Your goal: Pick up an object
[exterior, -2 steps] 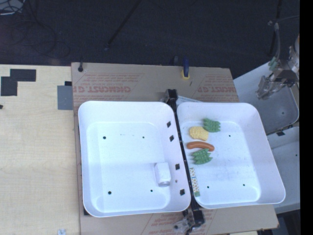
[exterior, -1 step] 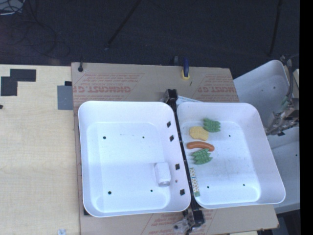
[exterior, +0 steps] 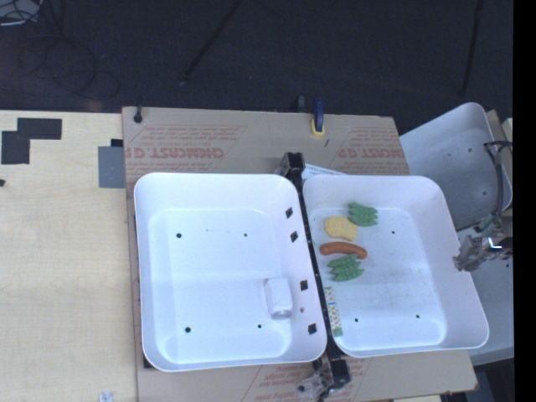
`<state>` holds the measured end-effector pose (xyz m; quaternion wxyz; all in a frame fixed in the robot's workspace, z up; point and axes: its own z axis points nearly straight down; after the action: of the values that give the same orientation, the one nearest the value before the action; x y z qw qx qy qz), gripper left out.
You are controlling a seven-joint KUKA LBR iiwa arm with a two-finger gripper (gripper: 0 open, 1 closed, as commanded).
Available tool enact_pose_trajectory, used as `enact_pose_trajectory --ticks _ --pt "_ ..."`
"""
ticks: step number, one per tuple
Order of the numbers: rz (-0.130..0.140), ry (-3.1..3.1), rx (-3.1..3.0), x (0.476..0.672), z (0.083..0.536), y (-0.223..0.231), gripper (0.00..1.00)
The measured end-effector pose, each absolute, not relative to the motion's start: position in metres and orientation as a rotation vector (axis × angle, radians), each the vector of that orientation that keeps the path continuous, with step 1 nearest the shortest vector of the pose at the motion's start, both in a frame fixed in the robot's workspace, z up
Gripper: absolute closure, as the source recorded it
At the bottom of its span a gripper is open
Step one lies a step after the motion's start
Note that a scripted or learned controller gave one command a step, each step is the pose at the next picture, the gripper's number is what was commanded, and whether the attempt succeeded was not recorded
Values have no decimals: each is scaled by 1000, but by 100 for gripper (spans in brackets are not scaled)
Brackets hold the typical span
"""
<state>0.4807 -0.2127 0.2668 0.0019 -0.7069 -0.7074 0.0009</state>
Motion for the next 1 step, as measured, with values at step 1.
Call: enact_pose_trajectory --ticks 1 --pt "1 -2222 -2220 503 348 -146 100"
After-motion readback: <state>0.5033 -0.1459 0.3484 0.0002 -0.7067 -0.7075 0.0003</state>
